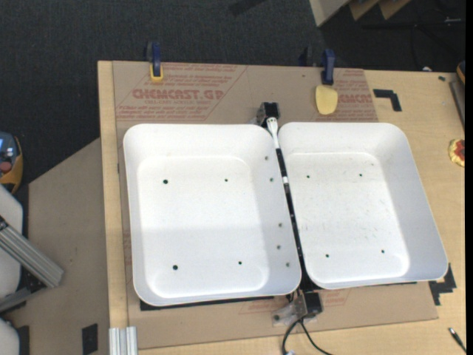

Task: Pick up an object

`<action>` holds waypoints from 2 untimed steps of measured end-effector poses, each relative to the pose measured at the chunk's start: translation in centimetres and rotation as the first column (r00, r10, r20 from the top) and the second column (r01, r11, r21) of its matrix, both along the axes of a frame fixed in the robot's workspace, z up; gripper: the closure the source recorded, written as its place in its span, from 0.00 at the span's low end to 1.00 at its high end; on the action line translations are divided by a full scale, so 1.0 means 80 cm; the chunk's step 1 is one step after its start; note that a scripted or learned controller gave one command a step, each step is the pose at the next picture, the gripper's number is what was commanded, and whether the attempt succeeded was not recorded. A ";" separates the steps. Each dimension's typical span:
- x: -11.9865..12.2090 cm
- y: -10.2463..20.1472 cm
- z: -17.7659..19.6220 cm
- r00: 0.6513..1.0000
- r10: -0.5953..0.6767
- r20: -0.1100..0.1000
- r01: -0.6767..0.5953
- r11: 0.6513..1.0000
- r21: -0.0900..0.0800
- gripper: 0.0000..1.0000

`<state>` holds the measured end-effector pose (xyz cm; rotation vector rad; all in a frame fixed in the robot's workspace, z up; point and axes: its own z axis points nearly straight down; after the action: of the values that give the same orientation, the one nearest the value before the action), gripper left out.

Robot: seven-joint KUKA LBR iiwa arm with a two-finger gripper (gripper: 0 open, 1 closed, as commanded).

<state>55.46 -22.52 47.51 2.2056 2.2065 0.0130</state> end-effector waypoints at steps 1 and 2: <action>0.001 0.001 0.000 1.000 0.001 -0.014 -0.001 1.000 0.004 1.00; 0.055 0.004 -0.221 0.999 0.002 -0.036 -0.001 1.000 0.015 1.00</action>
<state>59.83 -22.18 29.84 2.2296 2.2342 -0.0102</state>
